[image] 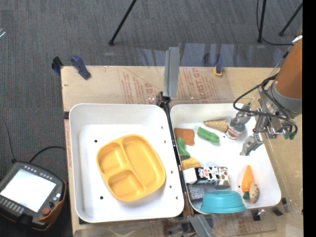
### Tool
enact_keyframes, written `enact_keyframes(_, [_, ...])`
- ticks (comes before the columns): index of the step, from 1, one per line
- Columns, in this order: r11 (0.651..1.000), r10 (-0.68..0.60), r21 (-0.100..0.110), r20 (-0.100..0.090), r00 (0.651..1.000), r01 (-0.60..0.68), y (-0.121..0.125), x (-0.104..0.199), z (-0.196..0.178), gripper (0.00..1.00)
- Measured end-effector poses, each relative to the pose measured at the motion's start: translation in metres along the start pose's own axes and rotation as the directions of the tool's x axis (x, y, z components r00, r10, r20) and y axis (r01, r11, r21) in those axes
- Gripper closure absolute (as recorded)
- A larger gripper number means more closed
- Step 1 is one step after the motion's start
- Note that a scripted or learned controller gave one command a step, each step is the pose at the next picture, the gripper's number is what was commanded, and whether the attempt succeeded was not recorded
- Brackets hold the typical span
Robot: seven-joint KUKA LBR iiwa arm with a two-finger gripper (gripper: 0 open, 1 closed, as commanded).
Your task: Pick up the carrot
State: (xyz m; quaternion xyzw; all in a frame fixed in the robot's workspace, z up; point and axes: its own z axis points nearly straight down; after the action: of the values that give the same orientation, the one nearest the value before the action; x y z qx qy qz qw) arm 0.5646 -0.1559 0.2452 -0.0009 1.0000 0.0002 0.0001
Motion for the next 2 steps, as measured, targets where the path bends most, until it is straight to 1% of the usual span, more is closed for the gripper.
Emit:
enact_keyframes(1, [0.998,0.064,-0.003,-0.012,0.998,-0.064,-0.028,0.051,0.09,0.0])
enact_keyframes(2, [1.0,0.016,-0.003,-0.004,1.0,-0.016,-0.05,0.09,0.16,0.0])
